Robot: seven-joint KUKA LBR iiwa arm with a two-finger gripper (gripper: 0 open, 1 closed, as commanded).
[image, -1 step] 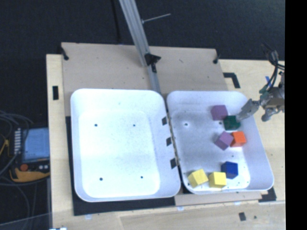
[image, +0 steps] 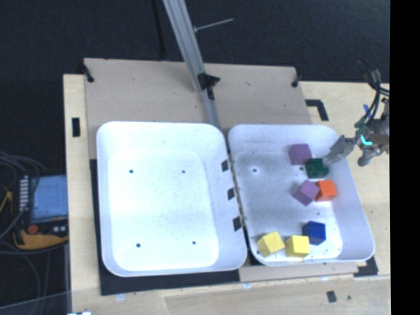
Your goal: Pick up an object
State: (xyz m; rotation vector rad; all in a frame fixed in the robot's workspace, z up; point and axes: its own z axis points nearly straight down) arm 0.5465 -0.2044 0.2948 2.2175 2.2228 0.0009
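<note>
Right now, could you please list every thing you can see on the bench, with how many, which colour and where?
white bins: 2, white, side by side on the bench; left bin, right bin
purple blocks: 2, purple, right bin; one at the far side, one near the middle
green block: 1, dark green, right bin, just near of the far purple block
orange block: 1, orange, right bin, beside the middle purple block
blue block: 1, blue, right bin, near side
yellow blocks: 2, yellow, right bin, near edge
metal pole: 1, grey, behind the bins
hand: 1, grey, at the right bin's far right rim, close to the green block
</note>
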